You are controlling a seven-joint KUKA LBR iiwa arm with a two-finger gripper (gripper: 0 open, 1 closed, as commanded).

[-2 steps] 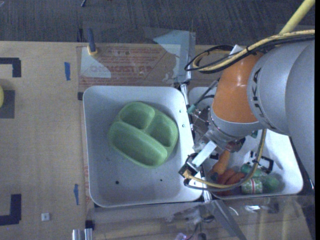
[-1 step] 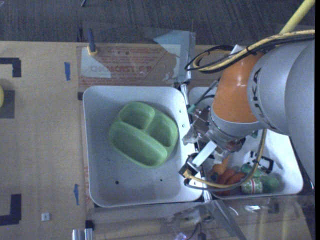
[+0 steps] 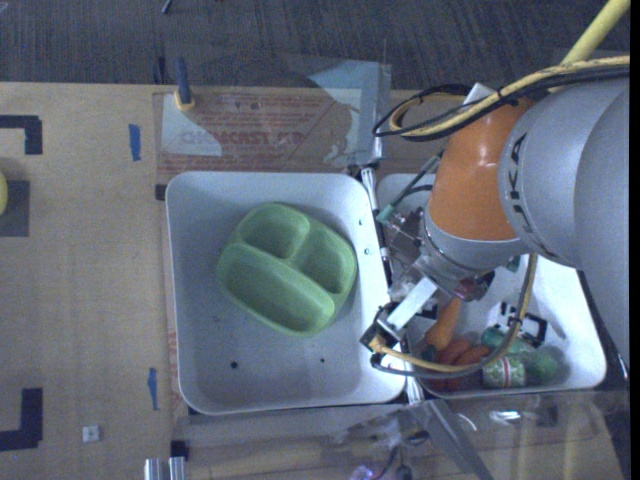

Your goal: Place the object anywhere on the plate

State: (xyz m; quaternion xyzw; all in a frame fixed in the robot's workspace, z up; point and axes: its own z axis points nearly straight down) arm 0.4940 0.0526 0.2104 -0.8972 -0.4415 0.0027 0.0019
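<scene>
green sectioned plate (image 3: pixel 288 266) in left bin (image 3: pixel 200 368), end effector (image 3: pixel 440 333) over right bin's objects, grip state unclear

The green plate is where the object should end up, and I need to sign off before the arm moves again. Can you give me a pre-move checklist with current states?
1. Green plate sits inside the left bin: ok.
2. Plate compartments free for a drop: ok.
3. Gripper is over the right bin, low among the objects: ok.
4. Object held between the fingers: cannot tell, the wrist hides them.
5. Orange items and green-and-white item lie in the right bin, none on the plate: task not done, not ok.
</scene>
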